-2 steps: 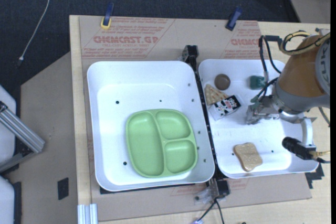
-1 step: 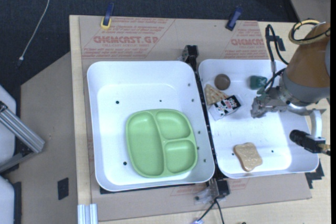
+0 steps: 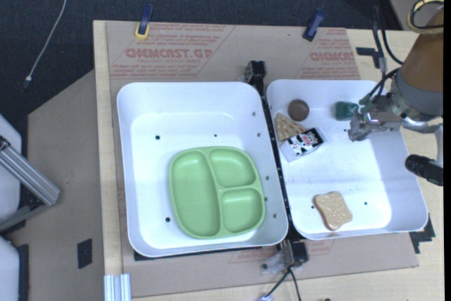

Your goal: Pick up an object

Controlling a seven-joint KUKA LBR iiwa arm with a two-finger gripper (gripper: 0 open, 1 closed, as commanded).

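Note:
My gripper (image 3: 357, 130) hangs over the right part of the right bin (image 3: 394, 222), reaching in from the right edge. Just up and left of it lies a small teal object (image 3: 344, 109). A brown round piece (image 3: 299, 110), a tan wedge (image 3: 285, 127) and a black-and-white card-like item (image 3: 304, 142) lie by the bin's left wall. A toast-shaped piece (image 3: 332, 210) rests near the bin's front. Nothing shows between the fingers.
The left bin (image 3: 141, 116) holds a green divided plate (image 3: 216, 191). Blue clamps (image 3: 313, 25) and a yellow-blue clamp (image 3: 144, 22) sit on the board's far edge. A black clip (image 3: 254, 71) joins the bins at the back.

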